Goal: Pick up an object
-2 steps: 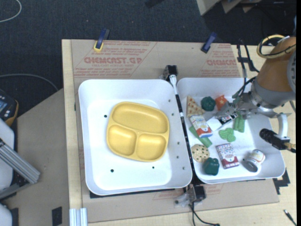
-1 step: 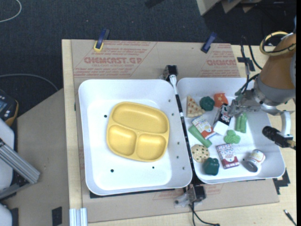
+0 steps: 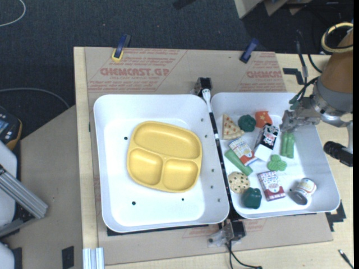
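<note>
My gripper [image 3: 293, 123] hangs over the far right part of the right bin [image 3: 320, 167]. A pale green stick [image 3: 288, 145] lies directly below it, its top end right at the gripper's tip. Whether the stick is held is not clear. Beside them are a black-and-white carton [image 3: 270, 136], an orange-red piece [image 3: 263, 117] and a dark green vegetable [image 3: 246, 122]. Further left lie a pizza slice [image 3: 230, 126] and a small white-and-red carton [image 3: 241, 148].
The left bin [image 3: 109, 150] holds a yellow divided plate [image 3: 164, 156]. Near the right bin's front lie a cookie [image 3: 239, 181], a green pepper [image 3: 252, 197], a red box [image 3: 271, 185], a small can [image 3: 303, 190] and a leafy green piece [image 3: 276, 163].
</note>
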{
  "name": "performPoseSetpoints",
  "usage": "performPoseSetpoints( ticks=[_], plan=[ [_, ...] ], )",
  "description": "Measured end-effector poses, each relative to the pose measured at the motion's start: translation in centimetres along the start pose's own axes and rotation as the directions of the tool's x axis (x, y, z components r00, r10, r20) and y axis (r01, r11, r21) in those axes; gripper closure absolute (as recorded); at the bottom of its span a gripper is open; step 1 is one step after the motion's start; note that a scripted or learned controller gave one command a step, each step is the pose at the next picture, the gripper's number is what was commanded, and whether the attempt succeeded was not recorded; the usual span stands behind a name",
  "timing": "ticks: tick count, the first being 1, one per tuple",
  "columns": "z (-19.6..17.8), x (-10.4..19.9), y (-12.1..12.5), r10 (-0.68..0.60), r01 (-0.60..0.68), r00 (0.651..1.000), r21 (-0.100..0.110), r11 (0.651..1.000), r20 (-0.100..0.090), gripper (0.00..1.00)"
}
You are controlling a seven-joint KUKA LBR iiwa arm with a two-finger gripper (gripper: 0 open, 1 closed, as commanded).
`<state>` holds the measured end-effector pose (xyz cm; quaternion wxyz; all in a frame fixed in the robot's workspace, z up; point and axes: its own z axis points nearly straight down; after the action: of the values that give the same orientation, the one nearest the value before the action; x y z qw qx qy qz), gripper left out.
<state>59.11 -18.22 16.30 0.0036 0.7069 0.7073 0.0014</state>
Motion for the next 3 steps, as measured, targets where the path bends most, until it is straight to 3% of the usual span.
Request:
performPoseSetpoints(
  ticks=[1,2,3],
  plan=[
    [-4.4,0.1,0.3,-0.001,0.001,1.000,-0.001,1.000,0.000,1.00],
    [-6.3,0.1,0.4,-0.001,0.001,1.000,0.001,1.000,-0.001,1.00],
    [-6.2,5.9,-2.1,-0.005,0.005,1.000,0.010,1.000,-0.007,1.00]
  ],
)
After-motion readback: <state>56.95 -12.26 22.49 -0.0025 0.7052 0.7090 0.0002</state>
